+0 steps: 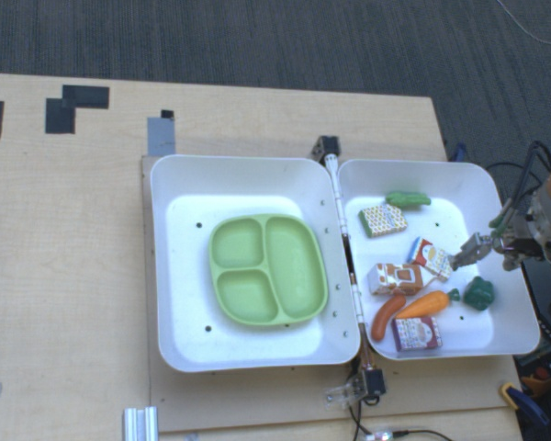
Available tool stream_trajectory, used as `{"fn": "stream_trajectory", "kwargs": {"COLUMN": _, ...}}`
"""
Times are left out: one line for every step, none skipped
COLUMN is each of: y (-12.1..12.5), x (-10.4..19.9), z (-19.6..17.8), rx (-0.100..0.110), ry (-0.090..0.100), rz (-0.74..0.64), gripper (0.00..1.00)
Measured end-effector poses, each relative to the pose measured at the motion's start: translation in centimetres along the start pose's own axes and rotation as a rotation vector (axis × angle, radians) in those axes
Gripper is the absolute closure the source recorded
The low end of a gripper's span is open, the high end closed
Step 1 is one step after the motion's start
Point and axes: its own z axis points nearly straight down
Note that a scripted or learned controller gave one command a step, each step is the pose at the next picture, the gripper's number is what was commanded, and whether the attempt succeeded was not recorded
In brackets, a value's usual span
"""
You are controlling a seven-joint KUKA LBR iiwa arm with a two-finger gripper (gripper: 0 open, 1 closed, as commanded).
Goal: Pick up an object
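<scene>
A: From the overhead camera, where are the jaws?

B: The gripper [466, 254] hangs over the right bin [496, 184] at about three o'clock, tips just beside the red-and-white carton [432, 256]. I can't tell whether the jaws are wide or narrow, and nothing shows between them.

A: Other candidates?

B: A carrot [422, 305], a sausage [386, 316] and a green pepper [478, 293] crowd toward six o'clock. The left bin [170, 246] holds a green plate [266, 270].

A: Risk?

B: Clutter, I'd say: closing there could nudge the carton into its neighbours, or pinch nothing.
</scene>
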Motion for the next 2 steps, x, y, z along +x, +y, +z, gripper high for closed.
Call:
{"fn": "stream_trajectory", "kwargs": {"y": 0.1, "x": 2.2, "z": 10.9, "rx": -0.019, "ry": -0.002, "rz": 0.002, "gripper": 0.00}}
{"fn": "stream_trajectory", "kwargs": {"y": 0.5, "x": 2.4, "z": 9.5, "rx": -0.027, "ry": 0.001, "rz": 0.000, "gripper": 1.00}}
